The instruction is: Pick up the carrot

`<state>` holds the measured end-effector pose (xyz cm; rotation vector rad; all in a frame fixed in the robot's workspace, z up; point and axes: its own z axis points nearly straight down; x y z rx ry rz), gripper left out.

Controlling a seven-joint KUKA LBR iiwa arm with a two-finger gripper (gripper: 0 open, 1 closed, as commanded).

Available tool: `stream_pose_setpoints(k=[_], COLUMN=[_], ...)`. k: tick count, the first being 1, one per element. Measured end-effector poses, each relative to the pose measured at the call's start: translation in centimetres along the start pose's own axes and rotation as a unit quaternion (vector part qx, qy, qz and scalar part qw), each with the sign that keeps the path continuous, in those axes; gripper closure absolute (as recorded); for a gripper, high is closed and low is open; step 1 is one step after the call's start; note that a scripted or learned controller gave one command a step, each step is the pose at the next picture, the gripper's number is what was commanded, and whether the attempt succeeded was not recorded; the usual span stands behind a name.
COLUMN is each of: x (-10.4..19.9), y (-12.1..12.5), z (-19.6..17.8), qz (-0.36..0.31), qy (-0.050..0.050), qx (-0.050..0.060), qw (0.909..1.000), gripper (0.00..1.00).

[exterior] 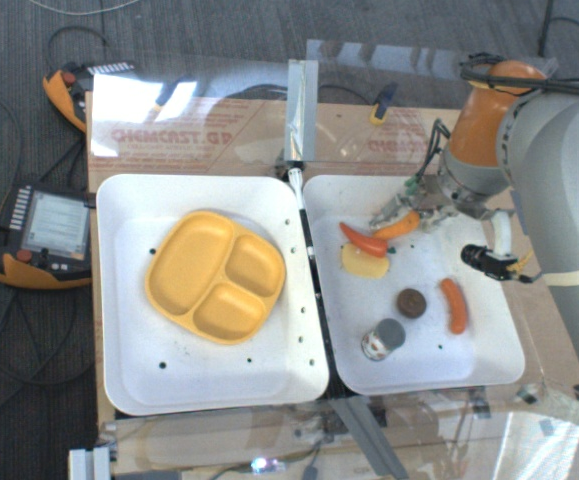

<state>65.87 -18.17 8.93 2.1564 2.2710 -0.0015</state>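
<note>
Though crowded at its upper end, lower right of the frame first: a small tin can (381,337) lying in the right bin (489,368), a brown disc (411,302) just above it, and a sausage (455,305) to the right, all well apart from one another. Probably scattered loosely so each can be taken alone.

Left, in the left bin (129,368): a yellow divided plate (217,275), likely a drop place.

Higher, mid-frame: a yellow block (364,262) with a red chili (362,237) touching its upper edge. Just right of the chili, the carrot (401,227), flat on the bin floor in the upper middle of the right bin. Long axis slanted, lower left to upper right, left end almost meeting the chili; thick end hard to tell.

Directly above the carrot's right end, the pincer (416,203), low and close, seemingly lined up for a grasp. Apart or together: cannot tell, nor whether clamped on anything. Chili close enough to be nudged.
</note>
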Motion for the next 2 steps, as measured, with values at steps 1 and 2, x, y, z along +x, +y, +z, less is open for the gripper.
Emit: stream_pose_setpoints(k=[1,2], x=[-0.1,7.6], y=[0.1,0.9], z=[-1.2,-9.4], qz=[0.000,-0.077], qy=[-0.002,0.003], qx=[-0.002,0.002], qw=[1.0000,0.9971], gripper=[1.00,1.00])
